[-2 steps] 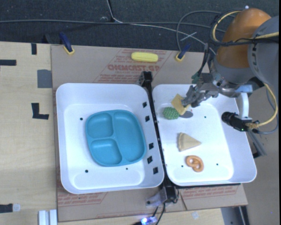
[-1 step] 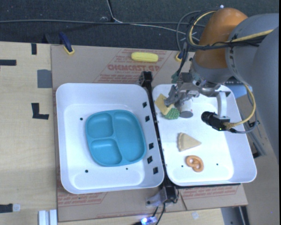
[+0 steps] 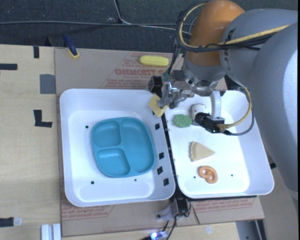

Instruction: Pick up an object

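two white bins (image 3: 72, 134) are set side by side on a cardboard sheet (image 3: 100, 69) over the wooden table (image 3: 20, 149); a yellow piece (image 3: 155, 105) is clamped in the claw (image 3: 161, 104).

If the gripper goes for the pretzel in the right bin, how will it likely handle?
The pretzel lies flat on the right bin floor, so it probably won't roll. Its thin loops with holes suggest a light piece with little to pinch; it may slide on the smooth white plastic.
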You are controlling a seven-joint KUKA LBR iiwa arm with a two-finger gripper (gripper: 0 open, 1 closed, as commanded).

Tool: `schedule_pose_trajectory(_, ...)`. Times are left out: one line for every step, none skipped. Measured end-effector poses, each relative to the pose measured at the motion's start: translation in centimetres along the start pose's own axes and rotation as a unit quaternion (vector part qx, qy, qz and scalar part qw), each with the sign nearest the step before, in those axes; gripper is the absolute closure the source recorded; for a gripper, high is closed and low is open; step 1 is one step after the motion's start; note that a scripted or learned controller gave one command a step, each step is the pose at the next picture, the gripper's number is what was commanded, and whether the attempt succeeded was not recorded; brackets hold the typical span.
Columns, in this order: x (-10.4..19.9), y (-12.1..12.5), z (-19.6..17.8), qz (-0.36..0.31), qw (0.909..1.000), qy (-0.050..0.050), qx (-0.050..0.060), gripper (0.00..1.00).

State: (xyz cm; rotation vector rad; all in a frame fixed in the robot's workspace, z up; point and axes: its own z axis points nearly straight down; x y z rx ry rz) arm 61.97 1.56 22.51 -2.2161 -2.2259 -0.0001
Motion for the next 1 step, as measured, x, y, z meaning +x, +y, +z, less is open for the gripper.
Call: schedule_pose_trajectory(5.16,0.66,-0.93,0.000,1.0000,0.000,0.000,1.00)
